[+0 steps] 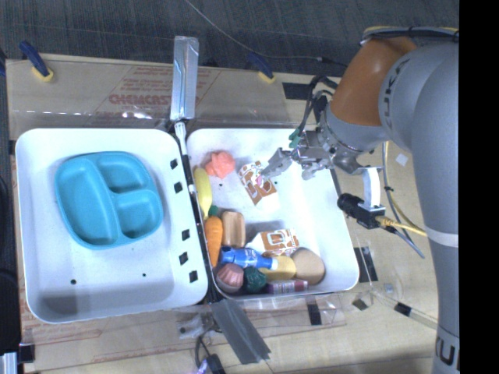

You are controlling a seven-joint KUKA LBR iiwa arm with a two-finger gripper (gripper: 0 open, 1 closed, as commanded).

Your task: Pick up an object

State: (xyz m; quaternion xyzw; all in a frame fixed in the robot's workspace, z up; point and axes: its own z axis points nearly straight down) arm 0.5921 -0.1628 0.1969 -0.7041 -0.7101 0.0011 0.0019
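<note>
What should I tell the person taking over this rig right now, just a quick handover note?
Gripper: low in the right bin, at a brown-and-white packet; grasp not confirmed.
Things: pink lump, banana and carrot along that bin's left wall; more items piled at its near edge. Blue divided tray in the left bin.
Done: nothing visibly lifted.
Left: secure one object and raise it.
</note>
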